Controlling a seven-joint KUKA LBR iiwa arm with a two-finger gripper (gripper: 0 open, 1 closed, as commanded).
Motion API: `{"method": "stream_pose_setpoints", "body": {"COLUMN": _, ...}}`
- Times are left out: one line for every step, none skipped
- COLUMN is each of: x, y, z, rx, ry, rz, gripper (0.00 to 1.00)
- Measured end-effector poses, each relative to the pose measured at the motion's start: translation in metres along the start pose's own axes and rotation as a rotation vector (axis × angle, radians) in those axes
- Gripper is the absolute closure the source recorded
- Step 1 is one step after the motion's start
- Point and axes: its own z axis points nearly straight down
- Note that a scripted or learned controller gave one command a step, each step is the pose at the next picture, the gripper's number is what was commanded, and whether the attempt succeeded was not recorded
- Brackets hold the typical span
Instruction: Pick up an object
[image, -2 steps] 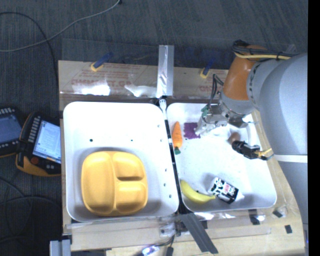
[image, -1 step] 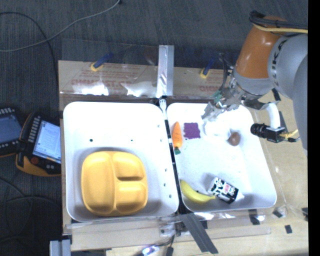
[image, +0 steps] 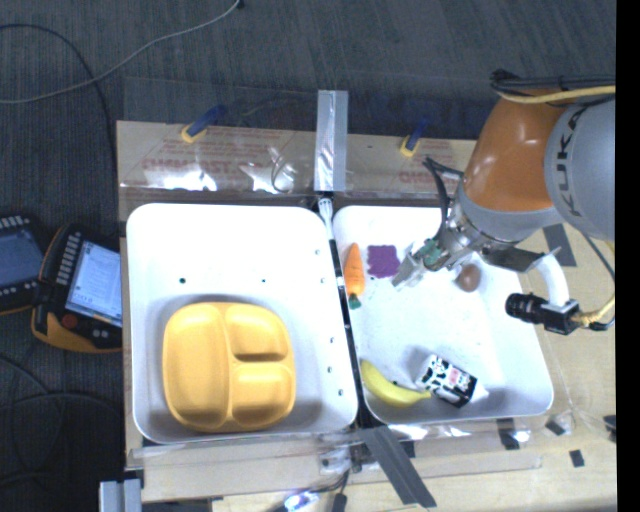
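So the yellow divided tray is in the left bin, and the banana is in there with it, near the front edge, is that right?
Not quite. The yellow divided tray does sit in the left bin, but the banana lies in the right bin, near its front edge beside a small black and white carton. The camera view shows this.

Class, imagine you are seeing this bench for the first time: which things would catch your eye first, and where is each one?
The big yellow divided tray dominates the left bin. Next comes the arm's orange band at upper right, above the right bin, where a banana lies near the front edge.
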Motion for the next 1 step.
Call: {"method": "stream_pose_setpoints", "body": {"x": 0.0024, "y": 0.0565, "z": 0.0077, "rx": -0.003, "ry": 0.000, "rz": -0.324, "gripper": 1.00}}
